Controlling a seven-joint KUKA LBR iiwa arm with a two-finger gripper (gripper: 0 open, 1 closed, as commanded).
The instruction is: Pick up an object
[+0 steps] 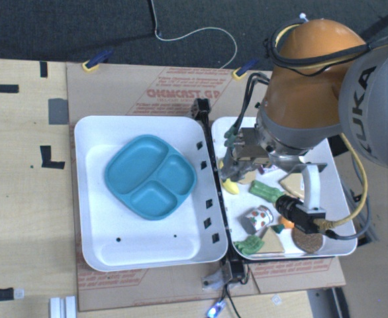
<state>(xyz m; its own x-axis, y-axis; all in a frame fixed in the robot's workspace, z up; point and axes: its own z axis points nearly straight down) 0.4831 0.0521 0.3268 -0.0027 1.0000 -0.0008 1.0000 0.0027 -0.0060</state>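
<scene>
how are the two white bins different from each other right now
The left bin holds one big blue divided plate; the right bin holds a jumble of small items. The left bin lies in full view; the right bin sits partly under the arm. Both are shallow, white and side by side.

The divided plate (150, 176) lies in the left bin (95, 244), near its middle. To the right of the divided plate, past the wall between the bins, the right bin (343, 247) holds a heap of small things: a banana piece (230, 187) nearest the plate, a cucumber piece (267, 192) further right, a small can (258, 217) nearer the camera, and a round flat piece (308, 240) furthest right. The arm (313, 78) hangs over the right bin's far half. Both bins sit on the bench (22, 197).
</scene>
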